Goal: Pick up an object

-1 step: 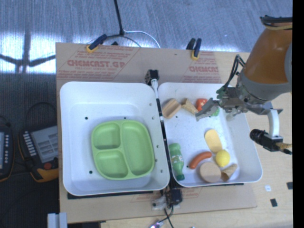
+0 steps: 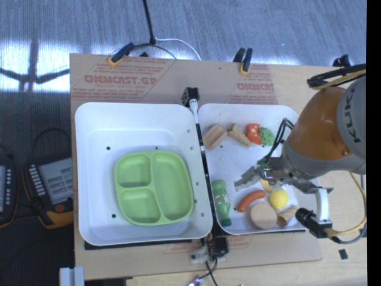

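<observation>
Two shallow white bins sit side by side on the brown board worktop. The left white bin holds a light green three-compartment plastic tray. The right white bin holds a tan wooden block, a green plastic bottle, an orange-red sausage-shaped toy, a yellow lemon-like ball and a red-and-green vegetable toy. The tool hangs open, fingers spread, above the sausage toy, gripping nothing.
</observation>
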